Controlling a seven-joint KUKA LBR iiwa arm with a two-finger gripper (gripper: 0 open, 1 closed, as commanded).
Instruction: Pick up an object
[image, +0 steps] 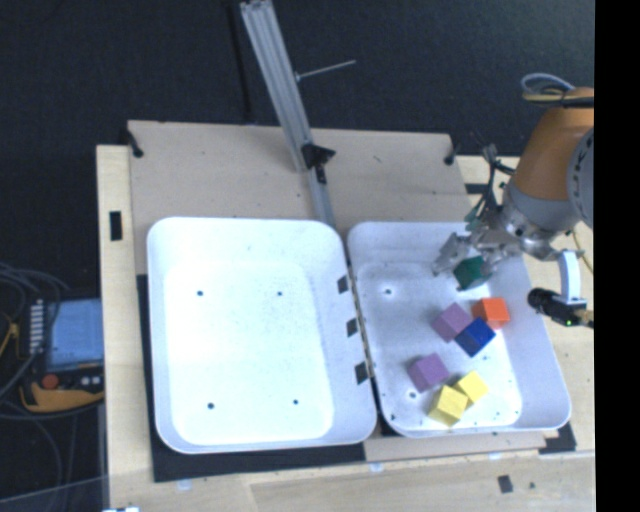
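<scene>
- Under the end effector (466, 262), touching its tips: green block (468, 270), apparently between the fingers, which look closed on it.
- Just beyond, lower in the right bin (400, 250): orange block (491, 312), blue block (475, 336), loose.
- Progress, as judged: grasp made; lift clear outstanding.
</scene>
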